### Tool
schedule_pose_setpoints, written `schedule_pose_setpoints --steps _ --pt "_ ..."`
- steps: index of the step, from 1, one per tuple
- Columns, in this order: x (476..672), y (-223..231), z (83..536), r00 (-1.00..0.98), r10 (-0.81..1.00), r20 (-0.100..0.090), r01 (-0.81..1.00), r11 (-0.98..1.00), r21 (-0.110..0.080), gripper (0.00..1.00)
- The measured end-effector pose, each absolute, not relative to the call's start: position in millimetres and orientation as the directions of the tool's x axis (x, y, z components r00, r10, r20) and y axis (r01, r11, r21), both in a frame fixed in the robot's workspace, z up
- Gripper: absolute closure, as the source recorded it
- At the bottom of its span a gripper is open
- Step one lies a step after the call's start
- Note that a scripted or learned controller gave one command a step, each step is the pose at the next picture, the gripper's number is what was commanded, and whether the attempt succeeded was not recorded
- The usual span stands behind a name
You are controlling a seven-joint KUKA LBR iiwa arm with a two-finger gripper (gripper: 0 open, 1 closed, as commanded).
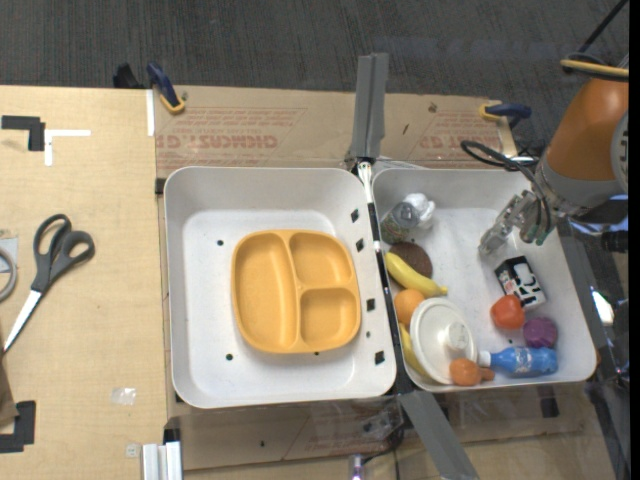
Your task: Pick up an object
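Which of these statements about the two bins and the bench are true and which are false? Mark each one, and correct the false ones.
1. The yellow plate lies in the left bin. True.
2. The banana lies on the yellow plate. False: it lies in the right bin, near the divider.
3. The scissors lie on the bench left of both bins. True.
4. The blue bottle stands upright in the left bin. False: it lies on its side in the right bin.
5. The gripper hangs over the right bin. True.
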State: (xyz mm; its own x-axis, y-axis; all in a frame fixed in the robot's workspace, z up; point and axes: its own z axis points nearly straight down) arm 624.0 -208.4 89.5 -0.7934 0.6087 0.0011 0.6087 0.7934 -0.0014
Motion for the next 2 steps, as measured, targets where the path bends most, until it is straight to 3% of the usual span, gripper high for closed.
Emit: schedule_pose_setpoints --steps 1,2 --pt "614.8 -168.6 193.4 -0.716 0.698 -0.004 0.698 0.716 0.001 1.00" --pt "579.6 -103.0 92.1 -0.746 0.666 -0.001 0.666 0.746 0.001 1.00"
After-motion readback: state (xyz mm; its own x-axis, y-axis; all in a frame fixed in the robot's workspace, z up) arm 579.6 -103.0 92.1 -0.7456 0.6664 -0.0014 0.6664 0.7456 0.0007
